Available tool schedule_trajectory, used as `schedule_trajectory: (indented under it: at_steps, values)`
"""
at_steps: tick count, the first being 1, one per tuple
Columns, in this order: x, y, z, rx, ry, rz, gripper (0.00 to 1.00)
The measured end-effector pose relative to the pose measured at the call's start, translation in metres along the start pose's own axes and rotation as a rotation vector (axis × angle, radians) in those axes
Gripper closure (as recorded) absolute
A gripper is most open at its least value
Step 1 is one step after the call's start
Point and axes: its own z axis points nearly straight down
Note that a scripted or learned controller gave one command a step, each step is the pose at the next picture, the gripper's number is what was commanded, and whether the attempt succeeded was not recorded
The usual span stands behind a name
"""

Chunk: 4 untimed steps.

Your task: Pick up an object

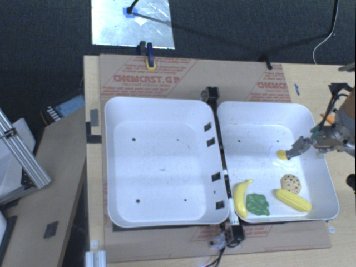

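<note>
The right bin holds several items. A small yellow object lies near the bin's right side, and my gripper reaches in from the right with its tip right against it. Whether it has hold of the object is unclear from this angle. A yellow banana lies at the front left of this bin, with a green leafy piece beside it. A round cookie and a yellow corn cob sit at the front right.
The left bin stands beside the right one, joined by a black clip strip. Both rest on a cardboard sheet. A metal plate lies beyond the bench. An aluminium frame stands at far left.
</note>
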Motion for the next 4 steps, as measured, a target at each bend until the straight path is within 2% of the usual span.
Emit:
schedule_trajectory:
  at_steps: [1, 2, 3, 4]
  values:
    - [0.085, 0.011, -0.093, -0.01, 0.001, -0.01, 0.0]
    - [0.151, 0.015, -0.198, -0.014, 0.001, -0.009, 0.0]
    - [0.19, -0.033, -0.331, -0.018, 0.003, -0.007, 0.0]
    - [0.188, -0.031, -0.334, -0.006, 0.0, -0.007, 1.0]
